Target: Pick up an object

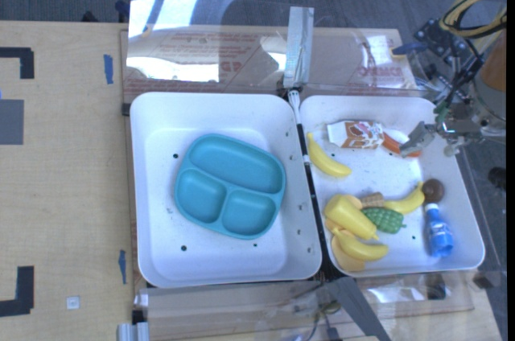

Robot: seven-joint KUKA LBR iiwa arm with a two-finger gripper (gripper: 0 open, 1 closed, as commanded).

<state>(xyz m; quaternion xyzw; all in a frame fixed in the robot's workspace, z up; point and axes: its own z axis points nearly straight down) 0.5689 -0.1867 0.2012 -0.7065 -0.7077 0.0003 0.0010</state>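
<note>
The bench (56, 195) is pale wood with black corner marks and bits of blue tape along its left part. On it sit two shallow white bins side by side, touching along a central seam, with clear plastic panels (241, 42) standing behind them.

The left bin (153, 130) holds a turquoise divided plate (229, 185) with three compartments, lying flat near the middle of the bin.

The right bin (467, 239) holds a scatter of smaller items. A cluster of yellow toy pieces (352, 228) lies at the lower left of this bin, one shaped like a pepper and another like a banana, pressed against each other. A single yellow banana (324, 158) lies apart along the left wall, near the seam. Another yellow banana (409, 201) curves toward the right side, its tip just beside a small brown round object (433, 189). A green knobbly piece (383, 219) rests against the yellow cluster, with a small tan item touching its top. A white and orange snack packet (360, 133) lies near the back wall. A small blue bottle (438, 233) with a white cap lies near the right wall, below the brown object.

The gripper (420, 140) hangs over the back right of the right bin, just right of the packet; whether its fingers are apart or together cannot be told, and nothing shows between them.
</note>
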